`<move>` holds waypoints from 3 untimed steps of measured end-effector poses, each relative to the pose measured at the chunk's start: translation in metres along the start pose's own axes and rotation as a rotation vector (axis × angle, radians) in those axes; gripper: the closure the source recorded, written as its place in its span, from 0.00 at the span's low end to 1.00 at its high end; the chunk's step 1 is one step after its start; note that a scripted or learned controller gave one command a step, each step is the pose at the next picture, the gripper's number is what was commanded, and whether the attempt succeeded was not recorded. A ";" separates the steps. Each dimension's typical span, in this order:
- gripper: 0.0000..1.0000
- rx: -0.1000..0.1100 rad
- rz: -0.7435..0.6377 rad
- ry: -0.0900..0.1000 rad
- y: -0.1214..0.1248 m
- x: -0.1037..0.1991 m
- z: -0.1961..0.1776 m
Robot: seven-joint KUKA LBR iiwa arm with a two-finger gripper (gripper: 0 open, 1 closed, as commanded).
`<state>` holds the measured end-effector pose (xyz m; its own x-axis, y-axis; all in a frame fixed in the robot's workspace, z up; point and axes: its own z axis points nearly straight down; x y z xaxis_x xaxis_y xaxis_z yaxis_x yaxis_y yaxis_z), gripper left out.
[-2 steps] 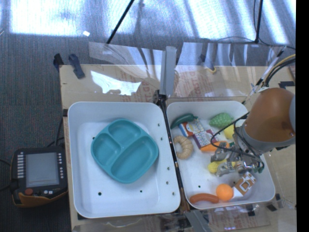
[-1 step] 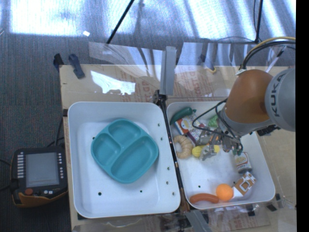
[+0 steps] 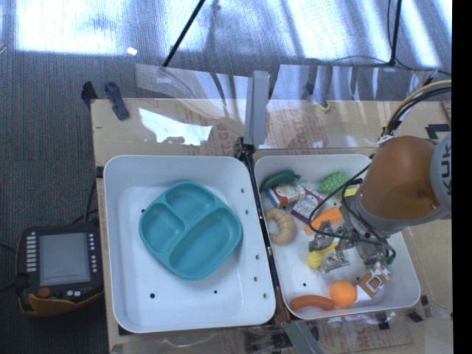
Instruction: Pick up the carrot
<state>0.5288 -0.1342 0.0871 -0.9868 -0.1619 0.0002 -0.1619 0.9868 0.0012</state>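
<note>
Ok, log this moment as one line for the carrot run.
task: pick carrot | tool: low in right bin, beside carrot | carrot: in bin, not lifted | plate: left bin

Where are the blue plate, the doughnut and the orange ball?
Blue plate (image 3: 190,229), camera view, on its middle divider.
Doughnut (image 3: 281,226), camera view, on its right side.
Orange ball (image 3: 343,293), camera view, its centre.

The arm (image 3: 402,186) covered much of the carrot (image 3: 328,218) and the right bin (image 3: 295,161); beside the carrot, the gripper's (image 3: 335,245) fingers were indistinct.
</note>
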 end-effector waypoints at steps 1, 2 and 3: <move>1.00 0.000 -0.078 -0.004 -0.071 -0.103 -0.001; 0.00 0.000 -0.077 -0.005 -0.071 -0.103 -0.002; 1.00 -0.001 -0.073 -0.011 -0.071 -0.105 -0.013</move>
<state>0.6438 -0.1872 0.1003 -0.9722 -0.2338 -0.0109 -0.2338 0.9723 0.0022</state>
